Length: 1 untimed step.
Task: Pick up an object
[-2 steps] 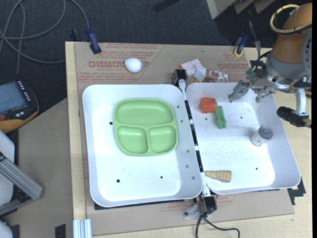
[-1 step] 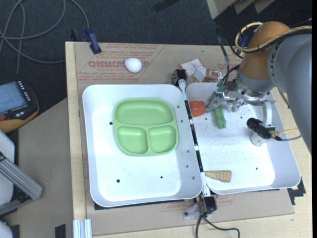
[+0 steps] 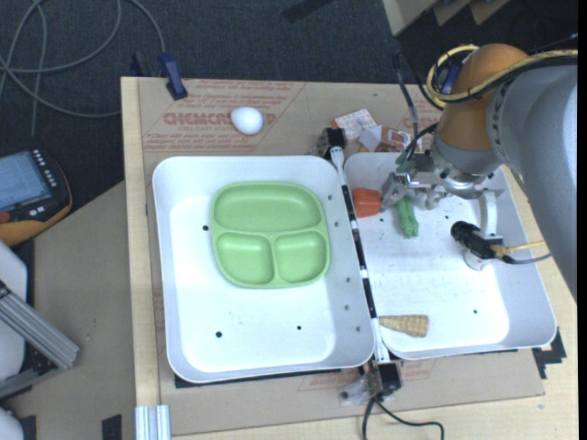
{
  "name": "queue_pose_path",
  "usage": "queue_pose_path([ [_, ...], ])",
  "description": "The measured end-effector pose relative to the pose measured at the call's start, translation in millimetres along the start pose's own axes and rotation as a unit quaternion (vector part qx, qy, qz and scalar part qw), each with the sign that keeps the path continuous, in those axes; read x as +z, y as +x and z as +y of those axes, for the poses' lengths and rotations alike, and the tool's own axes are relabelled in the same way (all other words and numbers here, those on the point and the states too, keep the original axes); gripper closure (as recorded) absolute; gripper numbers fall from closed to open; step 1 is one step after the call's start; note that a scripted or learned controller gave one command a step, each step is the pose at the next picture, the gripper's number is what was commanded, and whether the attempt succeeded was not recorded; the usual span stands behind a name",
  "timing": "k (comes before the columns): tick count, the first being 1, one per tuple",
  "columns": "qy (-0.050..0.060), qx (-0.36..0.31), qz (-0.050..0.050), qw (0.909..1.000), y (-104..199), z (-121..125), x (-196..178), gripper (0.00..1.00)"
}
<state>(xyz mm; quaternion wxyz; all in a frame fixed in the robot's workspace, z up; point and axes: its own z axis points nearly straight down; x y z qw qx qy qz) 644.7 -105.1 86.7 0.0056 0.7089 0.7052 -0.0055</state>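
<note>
Faint red lettering on the cardboard sheet beneath the bins, too blurred to read.

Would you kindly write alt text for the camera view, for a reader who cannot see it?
A grey arm's gripper reaches into the right bin, above a green object beside an orange piece; a waffle cone lies nearer. The left bin holds a green divided tray.

From my remote seat I see dark grey carpet across the top of the frame, with grey cables looping at upper left. The worktop is pale board with red printing. A handheld control screen lies at the left edge, above a metal rail.
</note>
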Motion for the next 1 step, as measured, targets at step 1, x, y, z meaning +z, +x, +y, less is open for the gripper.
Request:
queue_pose_path([
  [1,-0.001,0.000,0.004,1.0000,4.6,1.1,-9.6,1.00],
])
